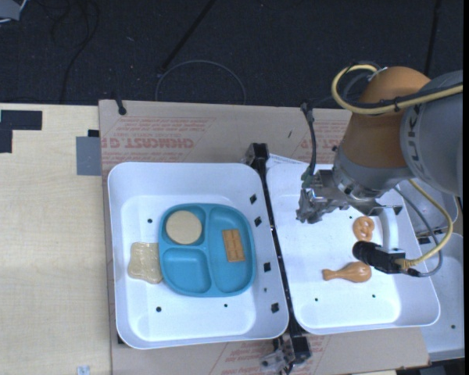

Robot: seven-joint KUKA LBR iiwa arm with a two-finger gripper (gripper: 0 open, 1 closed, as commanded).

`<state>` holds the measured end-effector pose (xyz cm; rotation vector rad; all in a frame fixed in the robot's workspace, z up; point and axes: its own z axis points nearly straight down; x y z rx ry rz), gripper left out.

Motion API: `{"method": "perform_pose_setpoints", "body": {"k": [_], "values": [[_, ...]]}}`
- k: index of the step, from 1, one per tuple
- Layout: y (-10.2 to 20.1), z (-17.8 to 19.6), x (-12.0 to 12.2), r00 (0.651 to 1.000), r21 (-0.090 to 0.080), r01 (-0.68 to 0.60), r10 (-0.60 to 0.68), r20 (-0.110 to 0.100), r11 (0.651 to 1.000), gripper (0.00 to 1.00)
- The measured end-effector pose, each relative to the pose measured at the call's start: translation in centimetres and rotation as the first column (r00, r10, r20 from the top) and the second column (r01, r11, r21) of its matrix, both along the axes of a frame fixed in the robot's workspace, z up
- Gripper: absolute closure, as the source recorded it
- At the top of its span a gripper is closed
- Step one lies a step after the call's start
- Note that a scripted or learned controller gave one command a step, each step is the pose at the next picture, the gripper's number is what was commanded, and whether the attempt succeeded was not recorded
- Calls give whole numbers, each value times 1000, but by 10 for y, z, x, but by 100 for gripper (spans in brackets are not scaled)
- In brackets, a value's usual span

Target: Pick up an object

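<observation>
You'll find a tan drumstick (350, 272) lying flat in the right bin (336, 319), with a small orange pretzel (363, 226) near it. In the left bin (141, 319), a blue tray (199, 276) holds a round biscuit (183, 226) and a brown bar (234, 245); a bread slice (144, 262) touches its left edge.

Upside-down red lettering (150, 142) on the cardboard sheet (219, 119), too blurred for reading.

hand (309, 209) over right bin (328, 319), upper-left part | drumstick (348, 272), pretzel (363, 226) in right bin, apart | left bin (141, 186): blue tray (207, 283) bearing round disc (183, 226), brown bar (233, 245) | pale slice (144, 262) against tray's left edge
</observation>
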<state>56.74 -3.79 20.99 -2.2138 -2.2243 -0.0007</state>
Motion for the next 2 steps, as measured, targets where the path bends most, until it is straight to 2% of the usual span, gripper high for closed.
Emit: {"method": "perform_pose_setpoints", "body": {"k": [2], "values": [[120, -1, 2, 1000, -2, 1, -1, -1, 1000, 100]]}}
